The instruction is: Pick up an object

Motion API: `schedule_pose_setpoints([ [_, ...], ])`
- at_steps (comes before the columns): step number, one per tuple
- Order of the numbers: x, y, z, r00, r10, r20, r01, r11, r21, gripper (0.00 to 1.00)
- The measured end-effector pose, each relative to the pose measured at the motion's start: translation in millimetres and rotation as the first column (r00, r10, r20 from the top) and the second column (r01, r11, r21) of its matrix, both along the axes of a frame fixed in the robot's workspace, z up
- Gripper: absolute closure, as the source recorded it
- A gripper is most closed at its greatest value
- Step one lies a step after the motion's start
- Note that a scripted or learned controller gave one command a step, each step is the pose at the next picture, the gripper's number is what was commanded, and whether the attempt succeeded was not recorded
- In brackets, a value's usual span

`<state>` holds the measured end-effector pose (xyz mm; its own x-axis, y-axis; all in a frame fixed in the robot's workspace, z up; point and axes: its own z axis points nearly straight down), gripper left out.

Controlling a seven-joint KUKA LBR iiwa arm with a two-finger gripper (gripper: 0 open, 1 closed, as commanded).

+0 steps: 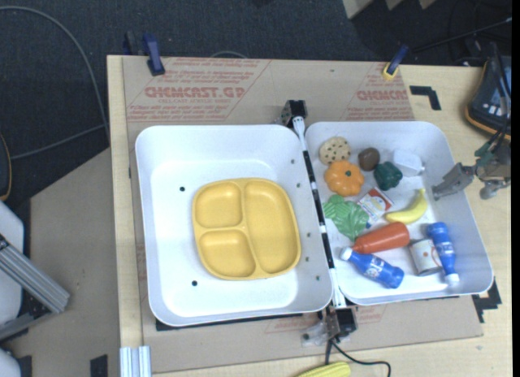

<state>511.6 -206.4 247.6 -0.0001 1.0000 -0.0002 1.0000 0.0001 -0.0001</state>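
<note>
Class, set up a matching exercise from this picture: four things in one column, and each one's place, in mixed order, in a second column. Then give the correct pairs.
Things:
1. yellow three-compartment plastic tray
2. round speckled cookie
3. orange toy pumpkin
4. yellow toy banana

Places:
A. right bin, far corner near the divider
B. right bin, beside the red carrot-shaped toy
C. left bin, middle
D. right bin, just in front of the cookie

Pairs: 1-C, 2-A, 3-D, 4-B
</note>
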Motion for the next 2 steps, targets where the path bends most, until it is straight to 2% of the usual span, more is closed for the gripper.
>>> schedule_pose_setpoints([
  [1, 59, 58, -121, 1.0, 0.002, -0.004, -0.002, 1.0, 0.003, 0.0],
  [2, -19, 85, -164, 1.0, -0.001, -0.002, 0.001, 1.0, 0.001, 0.0],
])
